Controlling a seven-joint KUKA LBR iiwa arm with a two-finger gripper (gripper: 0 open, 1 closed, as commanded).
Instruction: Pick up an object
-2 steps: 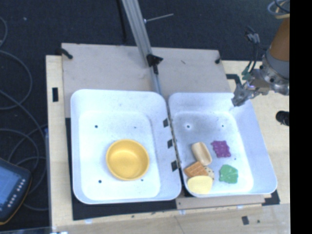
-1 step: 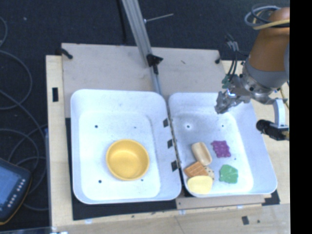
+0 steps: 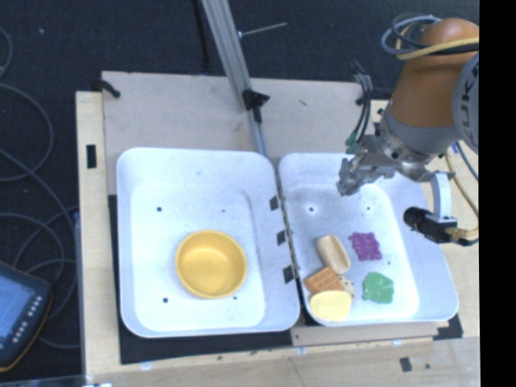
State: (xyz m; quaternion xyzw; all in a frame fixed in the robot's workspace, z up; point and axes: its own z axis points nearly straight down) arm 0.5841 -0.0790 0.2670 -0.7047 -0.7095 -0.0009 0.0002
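gripper [image 3: 348,182] hangs over the right bin's [image 3: 427,297] far end, jaw state unreadable — toys cluster near the front: purple [image 3: 366,245], green [image 3: 377,288], tan [image 3: 332,252]. crowding risks a nudge, not a grasp.

Arm [image 3: 435,79] enters from the right side of the camera view at the upper corner. The orange band is prominent above the wrist, with grey housing directly below it. Cables loop over the top of the orange section and run down alongside the wrist. The wrist angles downward and to the left. Gripper [image 3: 348,185] hangs at the lower-left end of the wrist, pointing down. Nothing is visible between its tips. Finger spacing cannot be determined at this resolution.
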